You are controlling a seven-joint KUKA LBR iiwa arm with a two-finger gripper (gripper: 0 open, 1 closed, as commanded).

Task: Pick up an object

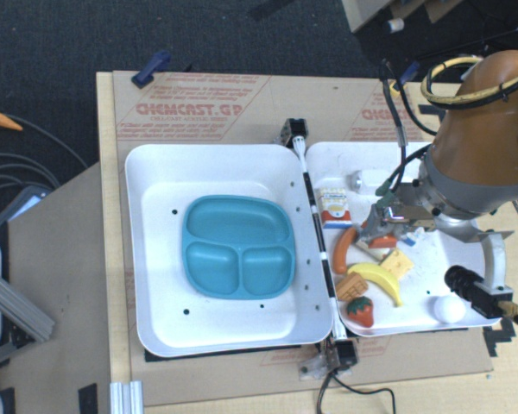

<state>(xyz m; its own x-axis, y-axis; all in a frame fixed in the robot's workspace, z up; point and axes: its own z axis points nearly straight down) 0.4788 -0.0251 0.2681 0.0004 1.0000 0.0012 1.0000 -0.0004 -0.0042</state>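
Well, I'd take banana (378, 278) mid-curve (light, smooth plastic, may slip); gripper (385, 225) low over toys, grip state unclear to me

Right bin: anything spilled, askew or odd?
Nothing stands out. The toy food, including banana, strawberry and white egg, lies jumbled but inside the right bin. The blue tray sits flat in the left bin.

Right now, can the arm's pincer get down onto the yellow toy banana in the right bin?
Probably yes. The pincer hangs just above the toy pile, and the yellow toy banana lies uncovered on top beside it, though the orange carrot-shaped toy and pale cheese wedge crowd it.
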